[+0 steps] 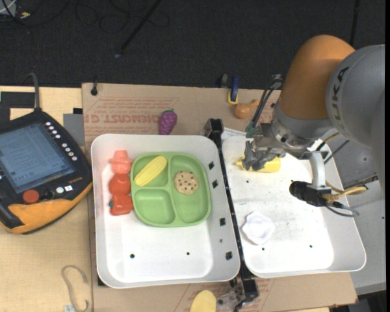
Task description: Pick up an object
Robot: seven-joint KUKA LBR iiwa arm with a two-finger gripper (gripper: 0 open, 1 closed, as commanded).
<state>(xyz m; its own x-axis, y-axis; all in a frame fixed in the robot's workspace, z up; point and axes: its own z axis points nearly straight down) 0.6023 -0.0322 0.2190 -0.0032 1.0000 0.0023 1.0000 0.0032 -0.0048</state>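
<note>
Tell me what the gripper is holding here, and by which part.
Cannot be told. The gripper is down at the yellow object in the right bin, but a hold isn't visible.

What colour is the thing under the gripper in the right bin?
Yellow. The object lies in the right bin at the gripper; camera view shows it best.

The single camera is fixed above the bench and looks down at a slant on both white bins (159, 265). It stands rather near, and the arm (338, 90) comes in from the right.
</note>
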